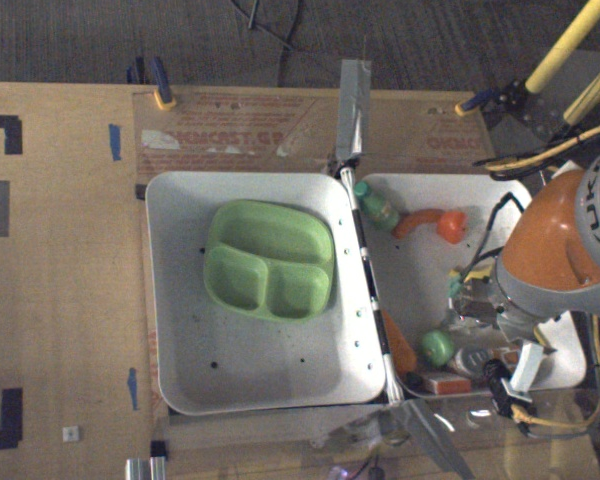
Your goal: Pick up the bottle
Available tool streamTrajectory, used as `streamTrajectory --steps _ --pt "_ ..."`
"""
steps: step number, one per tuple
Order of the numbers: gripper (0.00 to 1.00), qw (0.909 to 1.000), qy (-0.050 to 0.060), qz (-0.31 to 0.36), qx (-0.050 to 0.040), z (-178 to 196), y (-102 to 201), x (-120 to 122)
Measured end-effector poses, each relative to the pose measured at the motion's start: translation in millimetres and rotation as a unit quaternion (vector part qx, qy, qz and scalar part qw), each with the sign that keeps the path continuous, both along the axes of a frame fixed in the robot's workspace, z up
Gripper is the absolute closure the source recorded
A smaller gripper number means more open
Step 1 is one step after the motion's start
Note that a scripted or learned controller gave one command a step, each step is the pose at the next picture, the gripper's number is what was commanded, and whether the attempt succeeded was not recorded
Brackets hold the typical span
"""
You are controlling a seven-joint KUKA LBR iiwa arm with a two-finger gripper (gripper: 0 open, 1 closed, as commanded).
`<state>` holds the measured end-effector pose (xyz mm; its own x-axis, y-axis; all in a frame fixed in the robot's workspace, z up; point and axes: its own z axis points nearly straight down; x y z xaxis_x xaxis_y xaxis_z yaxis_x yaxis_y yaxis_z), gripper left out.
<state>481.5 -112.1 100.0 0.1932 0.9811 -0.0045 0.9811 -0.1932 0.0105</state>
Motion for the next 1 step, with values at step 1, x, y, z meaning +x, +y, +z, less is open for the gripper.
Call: streamTrajectory --steps 1 --pt "0.00 1.0000 0.000 0.000 0.0001 -0.1 -0.1 -0.1"
